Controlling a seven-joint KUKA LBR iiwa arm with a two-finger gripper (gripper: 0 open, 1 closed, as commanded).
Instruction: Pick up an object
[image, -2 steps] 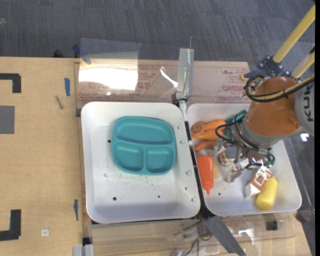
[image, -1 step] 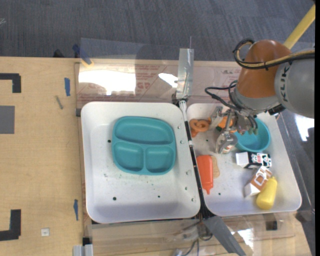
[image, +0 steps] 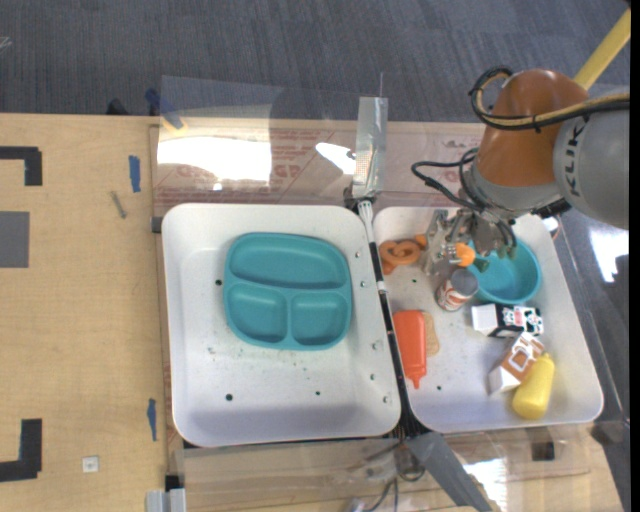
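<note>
2 white bins sit side by side in the camera view. The left bin (image: 190, 330) carries a teal divided tray (image: 288, 290). The right bin (image: 580, 400) is crowded: an orange pretzel-shaped toy (image: 400, 252), an orange bottle (image: 411, 345), a small can (image: 456, 291), a teal bowl (image: 510, 275), a black-and-white carton (image: 512, 320) and a yellow bottle (image: 534, 387).

The gripper (image: 462, 245) hangs low over the can and the bowl's rim; I cannot tell how its jaws stand, and nothing shows between them. I judge this the reach-and-descend step. The next move calls for centring on 1 item, likely the can. Room is tight between bowl and pretzel toy; the front of the bin is more open.
</note>
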